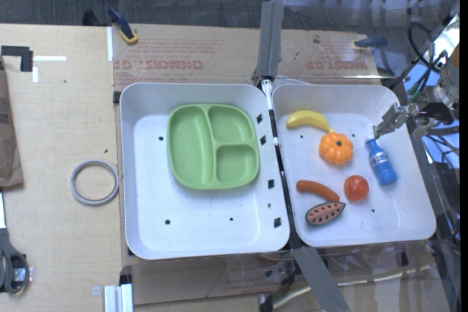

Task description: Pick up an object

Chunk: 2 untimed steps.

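while the bench (58, 157) stretched pale and wide under everything, two shallow white bins sat side by side on it, the left bin (139, 223) and the right bin (409, 219) touching along a shared edge. a green divided plate (213, 146) lay flat in the far half of the left bin, its three compartments bare. the grey arm reached in from the right, and its gripper (387, 120) hung over the far right part of the right bin, just above the blue bottle (381, 163); its fingers looked slightly apart, with nothing between them. the toys lay in the right bin: a yellow banana (308, 120) at the far side, an orange pumpkin (336, 147) just near of it, the blue bottle to the pumpkin's right, a sausage (317, 190) nearer and left, a red tomato (356, 188) just right of the sausage, and a watermelon slice (325, 213) nearest of all. out on the bench, well left of the bins, lay a grey tape ring (95, 181).
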### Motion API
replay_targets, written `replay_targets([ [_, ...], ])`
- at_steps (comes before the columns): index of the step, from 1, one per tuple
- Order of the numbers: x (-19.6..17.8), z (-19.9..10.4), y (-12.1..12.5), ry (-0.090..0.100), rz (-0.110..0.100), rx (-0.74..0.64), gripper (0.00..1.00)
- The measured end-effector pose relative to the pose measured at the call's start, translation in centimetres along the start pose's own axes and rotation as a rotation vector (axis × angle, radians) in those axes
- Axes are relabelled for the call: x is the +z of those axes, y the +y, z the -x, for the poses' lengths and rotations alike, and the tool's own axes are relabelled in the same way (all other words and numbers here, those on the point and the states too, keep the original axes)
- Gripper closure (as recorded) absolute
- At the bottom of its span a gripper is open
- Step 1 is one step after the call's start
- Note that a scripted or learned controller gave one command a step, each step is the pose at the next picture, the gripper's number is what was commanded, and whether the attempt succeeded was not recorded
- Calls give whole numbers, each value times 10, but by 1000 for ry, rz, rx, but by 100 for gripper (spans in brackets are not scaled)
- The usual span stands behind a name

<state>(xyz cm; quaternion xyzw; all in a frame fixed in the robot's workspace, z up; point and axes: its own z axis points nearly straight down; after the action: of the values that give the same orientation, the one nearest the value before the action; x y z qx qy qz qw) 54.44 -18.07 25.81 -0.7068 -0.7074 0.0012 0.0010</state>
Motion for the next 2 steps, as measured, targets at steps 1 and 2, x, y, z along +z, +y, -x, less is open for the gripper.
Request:
replay_targets([
  [1,160,16,28,0,1,-131,0],
  [2,151,16,29,0,2,-129,100],
])
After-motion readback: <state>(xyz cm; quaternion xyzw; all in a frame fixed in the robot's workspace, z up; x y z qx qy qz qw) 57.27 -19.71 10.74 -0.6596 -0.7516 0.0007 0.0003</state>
